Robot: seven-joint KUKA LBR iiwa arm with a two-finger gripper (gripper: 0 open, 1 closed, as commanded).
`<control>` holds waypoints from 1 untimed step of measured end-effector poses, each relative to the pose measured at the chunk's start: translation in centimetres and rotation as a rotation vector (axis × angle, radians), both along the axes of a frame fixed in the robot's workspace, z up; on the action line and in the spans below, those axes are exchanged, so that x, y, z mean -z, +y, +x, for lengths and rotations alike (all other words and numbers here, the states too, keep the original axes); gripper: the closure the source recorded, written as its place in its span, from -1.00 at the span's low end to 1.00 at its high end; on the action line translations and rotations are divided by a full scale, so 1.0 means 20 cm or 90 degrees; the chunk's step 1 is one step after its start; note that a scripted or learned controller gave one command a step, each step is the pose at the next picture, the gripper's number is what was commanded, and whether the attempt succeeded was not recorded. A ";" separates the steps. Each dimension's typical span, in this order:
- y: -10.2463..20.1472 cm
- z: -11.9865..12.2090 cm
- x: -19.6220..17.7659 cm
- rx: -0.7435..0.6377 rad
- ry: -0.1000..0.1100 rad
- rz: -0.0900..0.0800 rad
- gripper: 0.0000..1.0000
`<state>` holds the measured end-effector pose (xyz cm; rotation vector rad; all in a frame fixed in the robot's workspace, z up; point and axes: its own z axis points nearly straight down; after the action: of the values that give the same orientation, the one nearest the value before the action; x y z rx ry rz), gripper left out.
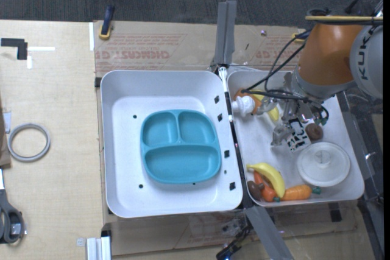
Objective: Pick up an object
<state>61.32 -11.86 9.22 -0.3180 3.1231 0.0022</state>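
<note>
The arm (332,58) reaches in from the right and hangs over the right bin (353,192), its orange band above the bin's far right corner. Below the wrist, the gripper (291,131) points down into the middle of that bin, ringed by dark cables. Whether the fingers are apart or together cannot be told: they blur into a black-and-white patterned piece beside them. Nothing is seen held between them.

The right bin holds the loose things. A white bottle-like thing (244,106) lies at its far left, near the divider, with a small orange piece (261,103) and a yellow piece (273,111) just beside it. A small brown round thing (314,130) sits just right of the gripper. A white round lid (323,162) lies in the near right part of the bin, below the gripper. Along the near edge lie a banana (270,175), a carrot (298,192) to its right, and a reddish-orange thing (261,188) touching the banana on its left; what that one is cannot be told.

The left bin (116,149) carries a blue tray (180,147) with three compartments, lying flat at its middle.

On the surface (49,82) left of the bins lie a grey tape ring (27,142) and, at the near left edge, scissors (11,222). A small blue-and-yellow tool (108,22) lies on the cardboard (158,49) behind the left bin.
</note>
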 end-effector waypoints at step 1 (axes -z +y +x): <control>0.00 0.01 -0.04 0.001 -0.002 0.001 1.00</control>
<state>61.47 -11.85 9.96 -0.3152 3.1209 0.0036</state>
